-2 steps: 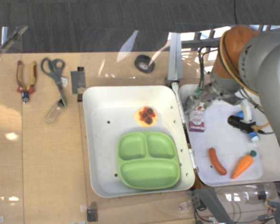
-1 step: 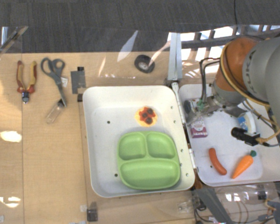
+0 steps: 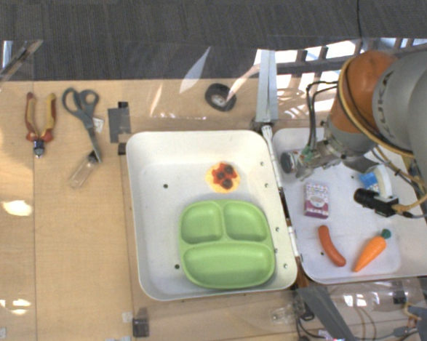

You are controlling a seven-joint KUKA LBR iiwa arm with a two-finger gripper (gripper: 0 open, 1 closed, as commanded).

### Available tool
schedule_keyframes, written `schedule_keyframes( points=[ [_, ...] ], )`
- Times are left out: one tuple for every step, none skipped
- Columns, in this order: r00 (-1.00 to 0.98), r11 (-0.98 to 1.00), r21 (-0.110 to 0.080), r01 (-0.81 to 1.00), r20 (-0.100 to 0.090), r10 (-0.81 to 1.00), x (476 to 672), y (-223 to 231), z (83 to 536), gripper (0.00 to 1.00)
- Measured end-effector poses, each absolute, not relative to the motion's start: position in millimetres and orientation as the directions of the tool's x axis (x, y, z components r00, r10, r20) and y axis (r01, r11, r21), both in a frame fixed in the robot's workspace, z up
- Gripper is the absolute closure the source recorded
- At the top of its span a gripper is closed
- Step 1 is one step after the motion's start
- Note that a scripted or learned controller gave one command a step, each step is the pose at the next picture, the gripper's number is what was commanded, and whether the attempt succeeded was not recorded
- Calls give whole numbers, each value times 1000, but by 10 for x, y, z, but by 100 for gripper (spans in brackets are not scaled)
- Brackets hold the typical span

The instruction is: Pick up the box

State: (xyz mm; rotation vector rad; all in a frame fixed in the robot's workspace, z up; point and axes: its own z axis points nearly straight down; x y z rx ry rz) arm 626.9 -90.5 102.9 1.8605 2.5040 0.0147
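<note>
Hanging over the back left corner of the right bin, the gripper is pointing toward the divider between the two bins. Whether it is open or closed, cannot tell from this angle. Nothing is showing in its grasp.

The box is lying flat on the right bin's floor, in the left half, just in front of the gripper and apart from it. A narrow strip of bare white floor is running between the box and the bin's left wall. More bare floor is lying open on its right side.

A red sausage is sitting near the box's front edge, not touching it. An orange carrot is lying farther right, well apart. A blue and white item is resting toward the back right, partly under the arm's cables.

The box is looking small and rectangular, with a pale top part and a purple lower band; the print is too small to read.

The left bin is holding a green divided plate and a small orange piece with dark spots.
</note>
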Motion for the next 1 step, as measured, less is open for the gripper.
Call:
schedule_keyframes(
  points=[
    [-288,289,20,957,-12,957,6266,-909,1027,0]
  ],
)
